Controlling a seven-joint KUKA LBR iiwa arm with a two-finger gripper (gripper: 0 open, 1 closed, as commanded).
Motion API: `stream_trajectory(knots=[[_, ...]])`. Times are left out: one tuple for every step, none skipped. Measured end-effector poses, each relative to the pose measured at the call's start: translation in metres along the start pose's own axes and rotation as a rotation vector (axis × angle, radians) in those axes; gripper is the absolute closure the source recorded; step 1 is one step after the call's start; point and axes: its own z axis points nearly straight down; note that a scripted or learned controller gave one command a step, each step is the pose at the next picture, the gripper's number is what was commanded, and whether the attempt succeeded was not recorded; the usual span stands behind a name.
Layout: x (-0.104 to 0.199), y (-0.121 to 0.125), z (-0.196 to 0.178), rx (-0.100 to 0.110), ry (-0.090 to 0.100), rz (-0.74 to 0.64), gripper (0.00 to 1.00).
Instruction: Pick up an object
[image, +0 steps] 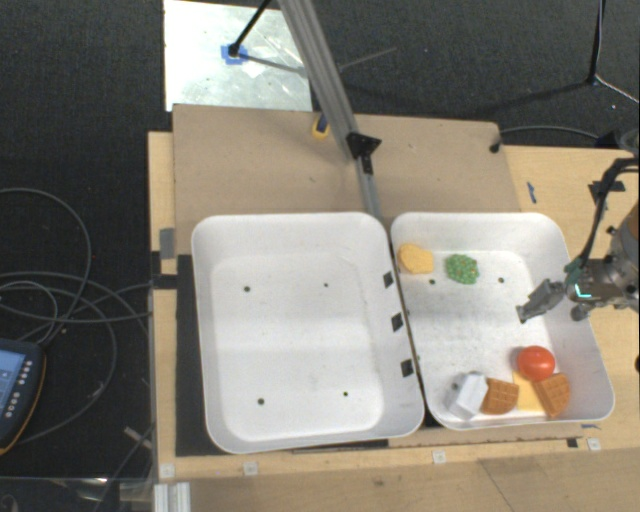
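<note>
My claw hangs over the right bin, and I cannot tell its state.

The red tomato lies just below my claw, with two waffle pieces and a white block beside it; the green piece and the yellow piece lie to its upper left.

Red tomato, right bin's near corner

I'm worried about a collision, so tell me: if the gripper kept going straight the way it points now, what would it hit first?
The gripper points left and slightly down over the right bin. Nothing lies close ahead of it, so it would probably meet the bin's bare floor first, well short of the tomato. Its height is hard to judge.
</note>
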Motion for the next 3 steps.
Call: stream_trajectory(knots=[[0.0, 0.001, -0.001, -0.003, -0.001, 0.002, 0.0], [-0.004, -0.005, 0.043, 0.001, 0.0, 0.005, 0.0], [0.005, -0.003, 0.089, 0.002, 0.001, 0.004, 0.0]])
